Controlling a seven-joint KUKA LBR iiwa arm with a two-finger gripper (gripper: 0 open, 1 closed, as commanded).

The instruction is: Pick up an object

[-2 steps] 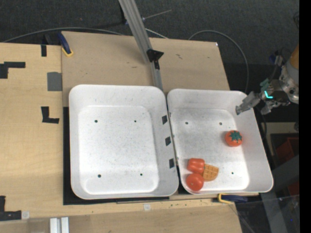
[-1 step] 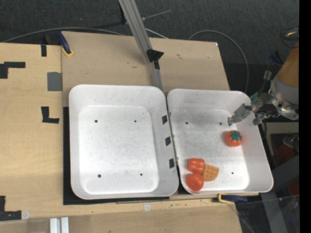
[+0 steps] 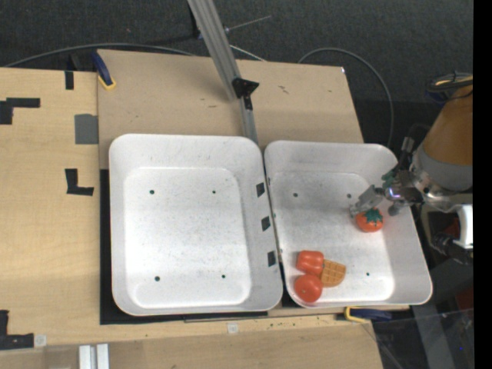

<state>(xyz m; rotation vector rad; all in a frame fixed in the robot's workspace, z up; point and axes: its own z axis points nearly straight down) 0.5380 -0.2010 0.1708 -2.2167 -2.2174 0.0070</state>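
Observation:
The right bin (image 3: 323, 167) holds a small red tomato-like toy with a green top (image 3: 369, 221) near its right side. At its front lie a red pepper-like piece (image 3: 310, 262), a round red piece (image 3: 308, 287) and a tan waffle-like piece (image 3: 333, 272), all close together. My gripper (image 3: 374, 197) hangs at the bin's right side, just above and behind the tomato toy. I see nothing between its fingers.
The left bin (image 3: 184, 221) lies beside the right one. A grey metal pole (image 3: 219, 41) slants in from the top to the bins' joint. The arm's grey body with its orange band (image 3: 450, 141) stands at the right edge.

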